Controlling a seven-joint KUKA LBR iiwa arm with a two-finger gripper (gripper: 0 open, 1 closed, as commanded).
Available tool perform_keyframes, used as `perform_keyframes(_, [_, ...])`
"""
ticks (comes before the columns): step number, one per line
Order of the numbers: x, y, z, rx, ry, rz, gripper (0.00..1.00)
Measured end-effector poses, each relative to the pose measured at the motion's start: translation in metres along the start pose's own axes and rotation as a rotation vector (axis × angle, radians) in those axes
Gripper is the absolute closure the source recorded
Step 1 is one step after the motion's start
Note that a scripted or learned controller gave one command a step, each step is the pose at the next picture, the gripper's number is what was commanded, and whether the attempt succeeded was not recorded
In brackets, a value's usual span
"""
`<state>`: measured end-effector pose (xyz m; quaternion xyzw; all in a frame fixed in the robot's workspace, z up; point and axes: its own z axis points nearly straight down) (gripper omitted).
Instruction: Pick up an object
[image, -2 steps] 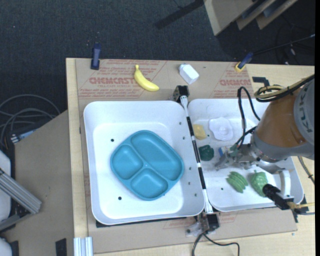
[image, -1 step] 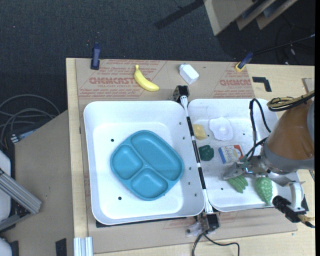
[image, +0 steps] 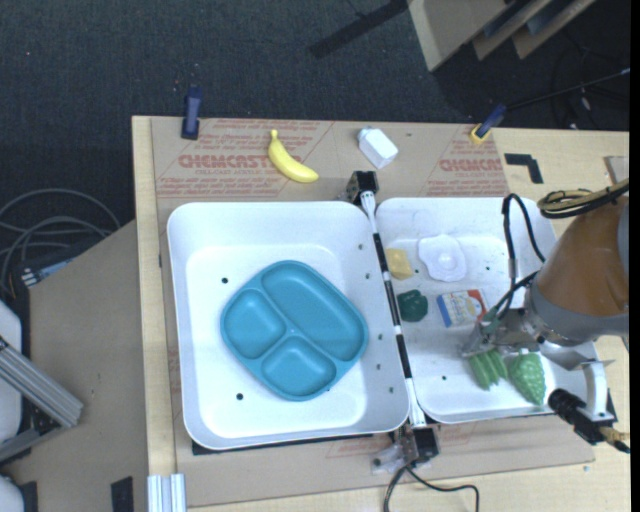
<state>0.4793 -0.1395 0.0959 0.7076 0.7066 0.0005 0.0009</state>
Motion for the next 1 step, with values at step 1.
perform_keyframes(1, [0.0734,0.0148,-0.0887,0.001,0.001,-0.002,1.00])
